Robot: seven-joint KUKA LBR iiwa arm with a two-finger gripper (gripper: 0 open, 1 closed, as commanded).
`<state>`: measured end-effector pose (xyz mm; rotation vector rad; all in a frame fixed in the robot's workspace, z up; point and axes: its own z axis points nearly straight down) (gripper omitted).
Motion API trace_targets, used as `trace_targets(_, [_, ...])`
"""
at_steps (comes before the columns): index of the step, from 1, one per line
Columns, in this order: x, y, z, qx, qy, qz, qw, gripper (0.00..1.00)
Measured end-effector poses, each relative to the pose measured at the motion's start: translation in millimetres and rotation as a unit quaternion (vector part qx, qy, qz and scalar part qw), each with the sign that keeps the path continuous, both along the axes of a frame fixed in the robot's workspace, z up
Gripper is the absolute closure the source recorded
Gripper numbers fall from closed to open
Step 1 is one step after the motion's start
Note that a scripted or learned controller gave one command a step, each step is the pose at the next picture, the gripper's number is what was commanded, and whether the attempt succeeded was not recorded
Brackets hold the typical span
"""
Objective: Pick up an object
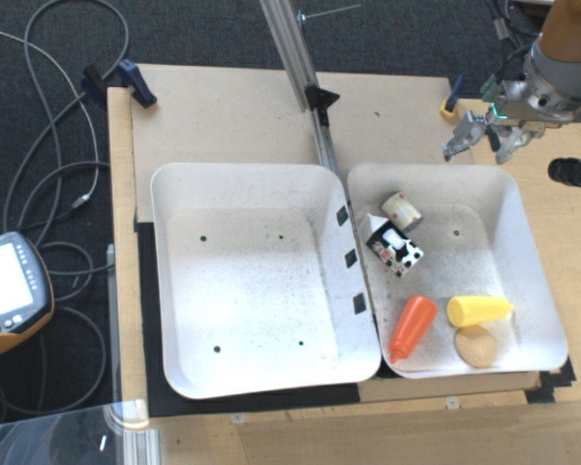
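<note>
Five objects [412, 325] in right bin [523, 223]

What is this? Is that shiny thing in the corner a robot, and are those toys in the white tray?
Yes, that is a robot arm. You see its grey wrist with an orange band, and at its tip a metal two-finger gripper, which works like a hand. It hangs above the wooden bench, just past the far edge of the right white bin, and it holds nothing.

The picture comes from one camera fixed up high, looking down at a slant.

On the bench sit two shallow white bins side by side. In the right one lie five small things: a pale little cylinder, a black-and-white spotted block, an orange carrot-shaped toy, a yellow cylinder and a tan round piece like a biscuit. The left white bin shows some dark specks.

The robot's job is to pick one thing up.
</note>
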<state>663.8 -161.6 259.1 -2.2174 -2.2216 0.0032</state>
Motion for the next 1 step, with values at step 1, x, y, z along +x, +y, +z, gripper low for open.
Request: trace_targets(1, [4.6,-0.5,-61.8,0.0007,0.002,0.0,1.0,0.0])
